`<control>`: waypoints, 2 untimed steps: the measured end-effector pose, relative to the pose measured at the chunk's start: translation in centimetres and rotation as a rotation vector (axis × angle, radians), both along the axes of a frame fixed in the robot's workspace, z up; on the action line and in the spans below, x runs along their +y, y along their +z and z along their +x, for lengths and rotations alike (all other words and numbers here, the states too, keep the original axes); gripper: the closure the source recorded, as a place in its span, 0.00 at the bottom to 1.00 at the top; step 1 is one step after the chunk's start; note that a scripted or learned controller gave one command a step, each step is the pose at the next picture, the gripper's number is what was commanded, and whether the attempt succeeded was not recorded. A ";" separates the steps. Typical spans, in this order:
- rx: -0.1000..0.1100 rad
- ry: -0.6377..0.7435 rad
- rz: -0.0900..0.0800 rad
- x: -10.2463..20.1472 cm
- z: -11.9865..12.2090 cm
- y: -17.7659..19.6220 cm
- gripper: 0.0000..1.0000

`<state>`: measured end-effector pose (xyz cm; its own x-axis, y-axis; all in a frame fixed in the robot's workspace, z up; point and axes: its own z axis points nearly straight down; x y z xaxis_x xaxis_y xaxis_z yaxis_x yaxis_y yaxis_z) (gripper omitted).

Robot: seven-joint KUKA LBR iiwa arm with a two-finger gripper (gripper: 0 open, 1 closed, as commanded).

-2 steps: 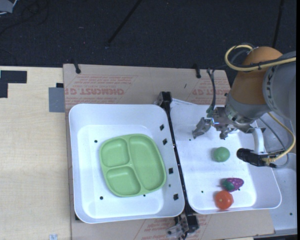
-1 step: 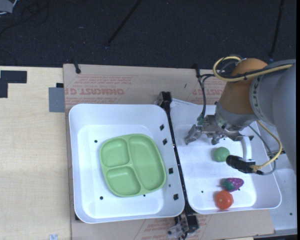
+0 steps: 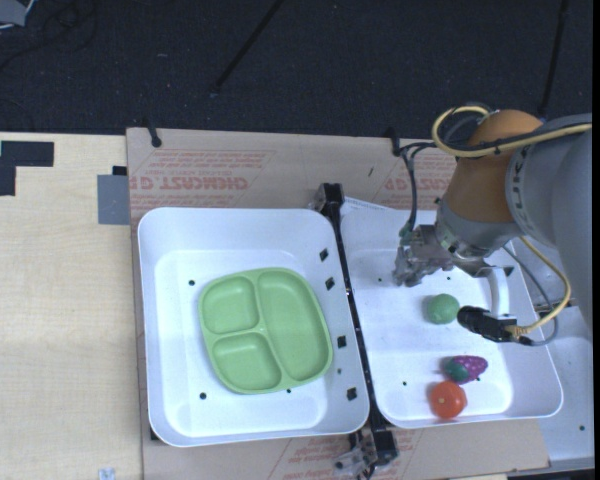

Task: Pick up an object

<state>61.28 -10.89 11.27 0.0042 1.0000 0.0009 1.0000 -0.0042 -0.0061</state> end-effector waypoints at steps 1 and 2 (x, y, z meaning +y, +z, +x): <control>-0.007 0.000 -0.001 -0.3 -0.9 5.6 1.00; -0.007 0.003 -0.001 -0.4 -0.9 9.0 1.00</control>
